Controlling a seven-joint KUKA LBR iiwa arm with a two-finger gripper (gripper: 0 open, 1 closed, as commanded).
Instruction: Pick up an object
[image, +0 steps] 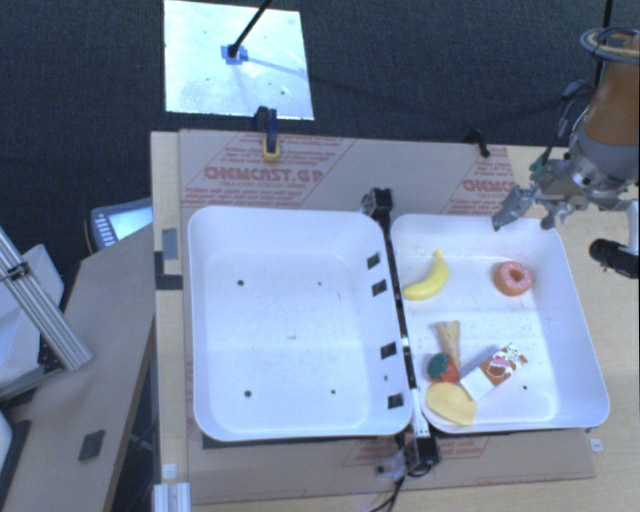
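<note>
Above the right bin's (570, 300) far corner, the gripper (528, 207) hangs with jaws apart, holding nothing, likely poised before choosing a target. Candidates lie in that bin: banana (427, 278) and doughnut (513, 278) apart on open floor; cone (449, 340), carton (495, 368) and yellow piece (451, 404) crowded near the front, harder to isolate.

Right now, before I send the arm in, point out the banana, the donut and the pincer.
banana (426, 278): camera view, middle of its yellow curve.
donut (513, 278): camera view, on its pink ring.
pincer (530, 208): camera view, midway between its fingertips, above the right bin's far edge.
</note>
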